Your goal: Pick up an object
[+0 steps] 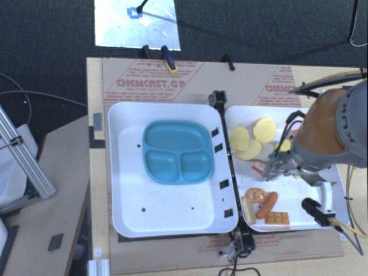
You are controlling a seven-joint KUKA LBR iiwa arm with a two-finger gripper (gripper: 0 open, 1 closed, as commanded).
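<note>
Three yellow discs point(252, 138), one pretzel point(256, 195), one sausage point(267, 204), one waffle point(275, 218).

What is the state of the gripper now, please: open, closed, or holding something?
Gripper: cannot be told. It is low in the right bin, beside the yellow slices, above the pretzel.

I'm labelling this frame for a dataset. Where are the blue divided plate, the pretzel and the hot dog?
blue divided plate point(175, 132): camera view, bare large upper compartment.
pretzel point(255, 195): camera view, middle of its twist.
hot dog point(267, 205): camera view, middle of the sausage.
</note>
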